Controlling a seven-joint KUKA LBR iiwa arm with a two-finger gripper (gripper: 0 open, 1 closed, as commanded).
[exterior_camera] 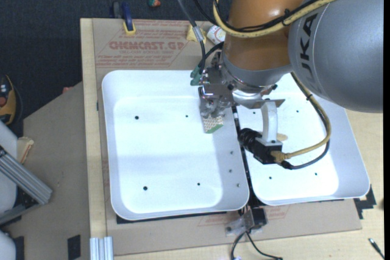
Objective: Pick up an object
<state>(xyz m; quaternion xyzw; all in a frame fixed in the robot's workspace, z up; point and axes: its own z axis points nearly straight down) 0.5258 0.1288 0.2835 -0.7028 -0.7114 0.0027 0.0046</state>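
Arm low, tool (212, 120) pointing straight down.

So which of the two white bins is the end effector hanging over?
The left bin; the end effector sits above its right side, near the wall shared with the right bin.

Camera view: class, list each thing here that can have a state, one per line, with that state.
Gripper: over the left bin's right side, pointing down, a small speckled object at its tip.
Speckled object: at the fingertips; held or not, unclear.
Left bin: flat on the bench.
Right bin: flat, beside the left bin, partly under the arm.
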